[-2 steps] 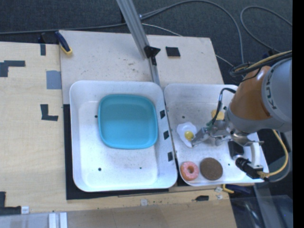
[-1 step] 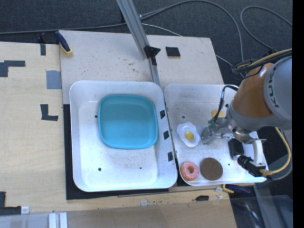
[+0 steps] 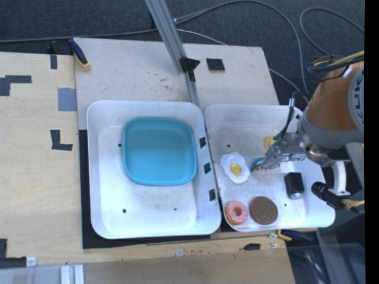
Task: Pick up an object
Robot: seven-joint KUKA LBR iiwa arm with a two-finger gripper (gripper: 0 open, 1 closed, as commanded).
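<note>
Hovering gripper beside fried egg.

Even, diffuse overhead light falls across the bench; the white bins show mild glare and soft, short shadows. Focus is slightly soft throughout, with coarse detail and dim, dark floor at top.

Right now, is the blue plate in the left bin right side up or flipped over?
Right side up. The blue plate lies flat in the left bin, its raised rim ringing a sunken centre that faces up.
</note>
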